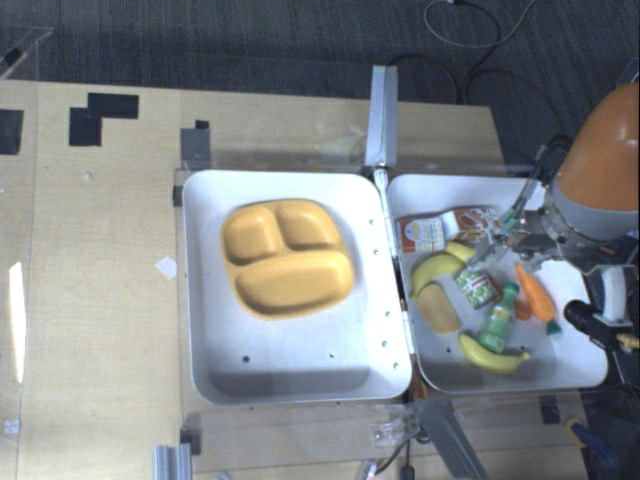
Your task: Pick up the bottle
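**Arm over the cluttered right bin**

No label is legible. The left bin (200, 268) holds a yellow tray (288, 258). The right bin (570, 373) holds the green bottle (499, 322) between two bananas (492, 353), beside a carrot (536, 293) and packets (425, 233). The gripper (497, 243) hangs above the packets; grip state cannot be told.

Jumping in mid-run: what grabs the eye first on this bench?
The big yellow divided tray stands out, lying alone in the left bin. The right bin is crowded: a green bottle lies near its middle among two bananas, a carrot and small packets. The arm's orange band looms over that bin's right side.
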{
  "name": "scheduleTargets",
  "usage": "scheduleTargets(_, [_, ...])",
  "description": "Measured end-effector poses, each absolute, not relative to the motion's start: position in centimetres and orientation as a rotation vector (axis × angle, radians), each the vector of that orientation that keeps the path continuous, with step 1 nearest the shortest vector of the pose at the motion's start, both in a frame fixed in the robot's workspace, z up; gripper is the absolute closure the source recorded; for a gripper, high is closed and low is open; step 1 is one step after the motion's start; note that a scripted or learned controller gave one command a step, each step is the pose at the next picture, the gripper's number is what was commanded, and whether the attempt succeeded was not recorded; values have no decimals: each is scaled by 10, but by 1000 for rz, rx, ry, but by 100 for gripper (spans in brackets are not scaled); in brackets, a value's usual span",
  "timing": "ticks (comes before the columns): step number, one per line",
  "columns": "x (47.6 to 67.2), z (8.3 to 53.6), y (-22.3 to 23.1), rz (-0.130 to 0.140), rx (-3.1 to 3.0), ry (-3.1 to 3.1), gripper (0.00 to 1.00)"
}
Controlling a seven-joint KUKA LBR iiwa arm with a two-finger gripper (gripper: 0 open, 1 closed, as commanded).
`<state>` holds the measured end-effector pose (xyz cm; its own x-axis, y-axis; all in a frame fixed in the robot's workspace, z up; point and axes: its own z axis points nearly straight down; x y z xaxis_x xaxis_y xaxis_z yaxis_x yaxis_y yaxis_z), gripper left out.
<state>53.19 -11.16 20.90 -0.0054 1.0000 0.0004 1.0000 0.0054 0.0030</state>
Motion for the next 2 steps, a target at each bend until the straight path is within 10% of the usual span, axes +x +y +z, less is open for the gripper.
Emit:
scheduleTargets(1, [534,96,-158,4,2257,2180,0])
scheduleTargets(2, [539,111,-157,17,2249,2175,100])
